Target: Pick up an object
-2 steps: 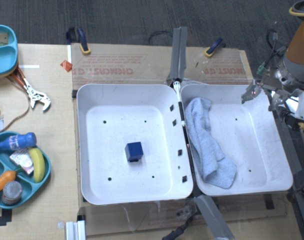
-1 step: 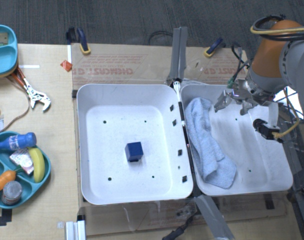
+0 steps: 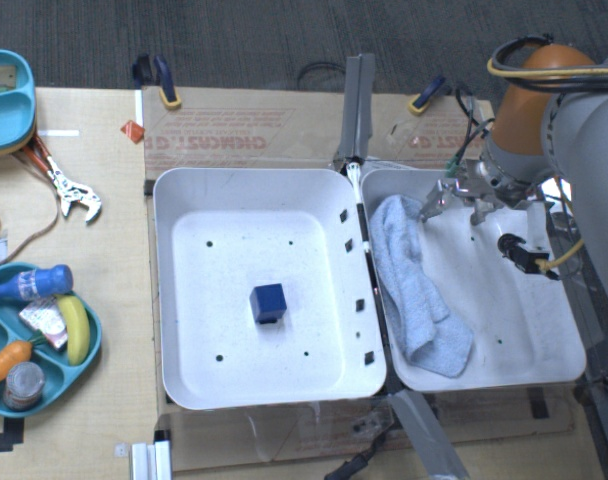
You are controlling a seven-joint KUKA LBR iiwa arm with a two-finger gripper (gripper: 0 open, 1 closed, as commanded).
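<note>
Tool (image 3: 456, 194) of the grey arm hangs over the far edge of the right bin (image 3: 544, 363), close to the upper end of a crumpled light-blue towel (image 3: 412, 286); its two fingers look spread, with nothing between them. A small blue cube (image 3: 269, 302) sits alone near the middle of the left bin (image 3: 184, 298), well apart from the arm. By the look of it, the pick has not been made: descent, closing and lift all remain.
</note>
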